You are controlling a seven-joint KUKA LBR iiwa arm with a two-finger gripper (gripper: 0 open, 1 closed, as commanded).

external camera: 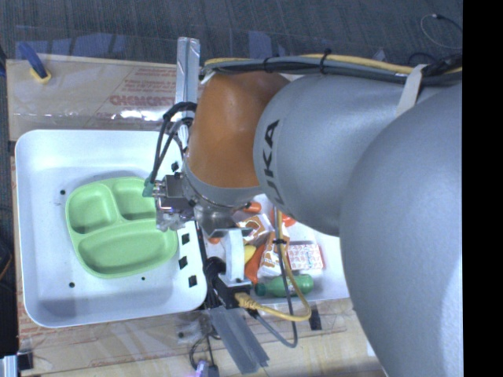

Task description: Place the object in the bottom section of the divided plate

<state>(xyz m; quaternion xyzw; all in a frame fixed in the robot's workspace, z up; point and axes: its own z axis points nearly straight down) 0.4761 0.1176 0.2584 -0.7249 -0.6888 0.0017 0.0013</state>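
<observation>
The gripper (167,203) is hovering at three o'clock of the green divided plate (118,250); open or closed, I cannot tell.

1. This is a robotics lab, a test cell rather than a home or kitchen: a large grey industrial arm (354,171) with an orange band (228,132) reaches over the tabletop (118,340)
2. Bundled black and yellow cables (346,63) run along the arm, and a bare aluminium profile (188,69) stands by the bins
3. Two shallow white bins sit side by side as a fixed work area: the left bin (31,210) holds a green divided plate (118,226), the right bin (334,285) a jumble of small packaged goods (302,255)
4. A blue clamp (31,61) sits at the corner of a printed sheet (102,93) on the tabletop, and dark, ribbed office carpet (102,6) covers the floor beyond
</observation>
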